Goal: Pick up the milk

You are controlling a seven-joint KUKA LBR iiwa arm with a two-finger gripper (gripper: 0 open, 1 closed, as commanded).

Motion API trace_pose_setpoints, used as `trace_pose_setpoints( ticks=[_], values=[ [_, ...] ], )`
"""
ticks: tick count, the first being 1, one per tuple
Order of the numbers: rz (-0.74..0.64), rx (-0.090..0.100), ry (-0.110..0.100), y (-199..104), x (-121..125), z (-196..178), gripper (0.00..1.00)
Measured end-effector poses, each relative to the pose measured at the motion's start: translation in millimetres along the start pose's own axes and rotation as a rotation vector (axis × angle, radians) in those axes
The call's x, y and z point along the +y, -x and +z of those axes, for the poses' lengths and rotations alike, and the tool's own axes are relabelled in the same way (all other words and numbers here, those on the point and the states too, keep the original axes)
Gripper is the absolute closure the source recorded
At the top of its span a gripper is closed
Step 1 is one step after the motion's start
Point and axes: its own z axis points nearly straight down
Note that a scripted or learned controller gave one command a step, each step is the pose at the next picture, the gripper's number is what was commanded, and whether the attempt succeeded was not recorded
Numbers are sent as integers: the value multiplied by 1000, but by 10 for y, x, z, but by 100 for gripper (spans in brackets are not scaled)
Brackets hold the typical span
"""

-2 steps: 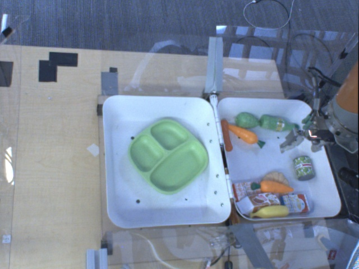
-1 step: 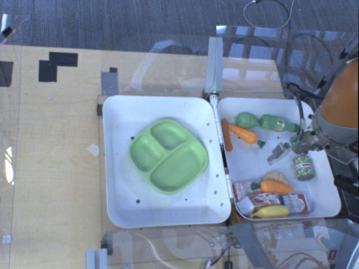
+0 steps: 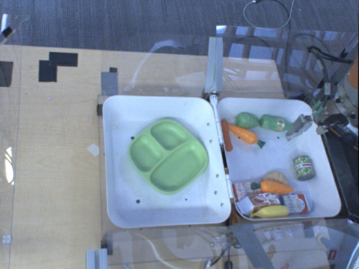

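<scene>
Camera view: the pincer (image 3: 303, 125), whether parted or closed impossible to tell, hovers at the right bin's (image 3: 331, 203) far edge while the milk carton (image 3: 294, 204) lies buried under a banana (image 3: 269, 211) and carrot (image 3: 275, 187), inviting a wrong grab.

Pale wooden bench (image 3: 50, 150) with a matt, faintly grained surface, in the left of the frame. Two white plastic bins: the left bin (image 3: 115, 206) and right bin (image 3: 331, 203), both smooth with a soft sheen. A green plastic plate (image 3: 168, 156) with three sections, smooth and slightly glossy, in the middle. A printed carton, the milk (image 3: 247, 190), looks like glossy card, lower right. A small can (image 3: 303, 167) with a printed label. A grey metal bar (image 3: 213, 66), dull brushed finish, upper middle. Dark carpet floor (image 3: 112, 10), ribbed and matt, along the top.
</scene>
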Motion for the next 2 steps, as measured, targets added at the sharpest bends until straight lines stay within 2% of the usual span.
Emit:
trace_pose_setpoints(
  ticks=[1,2],
  values=[
    [-203,-1,2,20,368,-863,0],
    [-343,2,-2,181,212,417,0]
  ],
)
